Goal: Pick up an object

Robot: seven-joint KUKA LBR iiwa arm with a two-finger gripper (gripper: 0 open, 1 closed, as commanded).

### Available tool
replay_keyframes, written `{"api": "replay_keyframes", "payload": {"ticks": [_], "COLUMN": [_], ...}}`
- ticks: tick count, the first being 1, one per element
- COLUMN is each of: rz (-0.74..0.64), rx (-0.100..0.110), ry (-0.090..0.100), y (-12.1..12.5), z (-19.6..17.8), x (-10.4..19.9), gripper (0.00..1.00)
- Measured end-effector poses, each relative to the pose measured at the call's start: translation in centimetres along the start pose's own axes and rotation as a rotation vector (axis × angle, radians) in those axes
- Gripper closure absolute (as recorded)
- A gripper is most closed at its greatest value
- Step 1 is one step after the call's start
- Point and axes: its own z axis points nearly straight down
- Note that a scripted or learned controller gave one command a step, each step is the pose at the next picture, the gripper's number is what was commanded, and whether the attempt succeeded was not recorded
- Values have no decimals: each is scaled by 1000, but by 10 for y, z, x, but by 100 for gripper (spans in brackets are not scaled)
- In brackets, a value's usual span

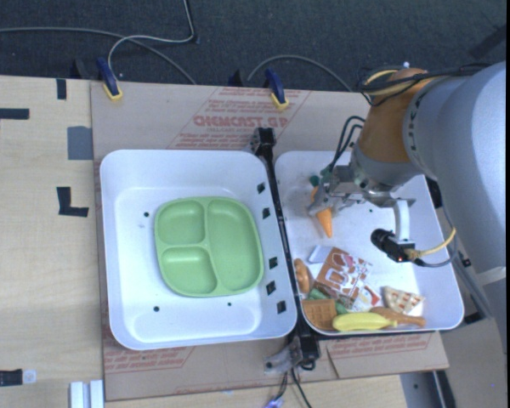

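My gripper (pixel 323 201) is down in the right bin (pixel 438 253), near its back left part. An orange carrot-shaped toy (pixel 325 222) lies right at the gripper's tip, touching or nearly touching it; whether it is gripped is hidden by the wrist. At the front of this bin lies a heap of toy food: an orange-and-white packet (pixel 343 279), a yellow banana (pixel 361 321), a toast slice (pixel 401 300) and a brown bread piece (pixel 302 274). The grey arm with its orange band (pixel 391 121) reaches in from the right.
The left bin (pixel 123 228) holds a green divided plate (pixel 208 246). A black divider (pixel 274 219) runs between the bins. Blue clamps (pixel 110 83) and cables sit along the bench's back edge. A black cable connector (pixel 391 245) hangs from the arm over the right bin.
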Motion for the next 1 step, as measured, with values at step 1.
{"api": "replay_keyframes", "payload": {"ticks": [1], "rz": [0], "rx": [5], "ry": [3], "y": [-9], "z": [-88], "x": [63], "gripper": [100]}}
